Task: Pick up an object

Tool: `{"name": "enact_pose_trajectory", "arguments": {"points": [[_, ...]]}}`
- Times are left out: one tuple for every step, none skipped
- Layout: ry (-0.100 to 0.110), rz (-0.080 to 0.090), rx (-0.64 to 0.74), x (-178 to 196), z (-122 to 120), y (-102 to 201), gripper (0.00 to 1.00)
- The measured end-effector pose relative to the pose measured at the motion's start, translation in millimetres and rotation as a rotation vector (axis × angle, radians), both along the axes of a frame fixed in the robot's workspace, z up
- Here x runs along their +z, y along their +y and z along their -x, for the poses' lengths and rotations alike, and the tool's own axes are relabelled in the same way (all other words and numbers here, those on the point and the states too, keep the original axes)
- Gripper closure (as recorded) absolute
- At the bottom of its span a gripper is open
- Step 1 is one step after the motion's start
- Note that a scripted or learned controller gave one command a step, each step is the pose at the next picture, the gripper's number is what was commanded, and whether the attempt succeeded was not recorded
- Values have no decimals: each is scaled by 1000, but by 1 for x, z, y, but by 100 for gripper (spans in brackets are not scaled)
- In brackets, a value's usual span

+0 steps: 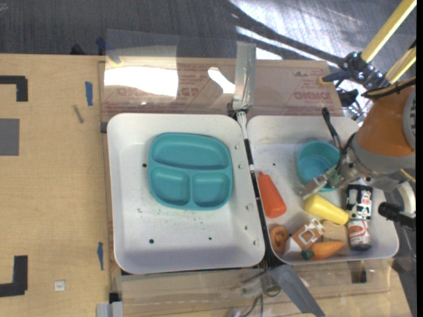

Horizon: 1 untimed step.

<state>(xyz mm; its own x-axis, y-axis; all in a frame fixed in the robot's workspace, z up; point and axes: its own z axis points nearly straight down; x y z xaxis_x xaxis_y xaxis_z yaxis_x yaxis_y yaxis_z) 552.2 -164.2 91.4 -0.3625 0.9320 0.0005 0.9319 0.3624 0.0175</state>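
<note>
My gripper (324, 183) hangs low in the right bin (284, 144), between a teal cup (316, 158) behind it and a yellow banana-like toy (326, 209) just in front. Its fingers (312, 189) look spread, with nothing between them. The grey arm with its orange band (390, 124) comes in from the right and hides the bin's far right side. An orange-red cylinder (271, 194) lies to the left by the bin's inner wall.
Along the right bin's front lie a brown round piece (279, 238), a small orange-and-white box (309, 232), a carrot (325, 248), a red-and-white can (358, 234) and a black-and-white can (361, 203). The left bin (125, 190) holds a teal divided plate (192, 170).
</note>
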Motion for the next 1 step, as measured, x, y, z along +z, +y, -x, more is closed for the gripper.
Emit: {"name": "enact_pose_trajectory", "arguments": {"points": [[4,4,-153,-2,-96,63,0]]}}
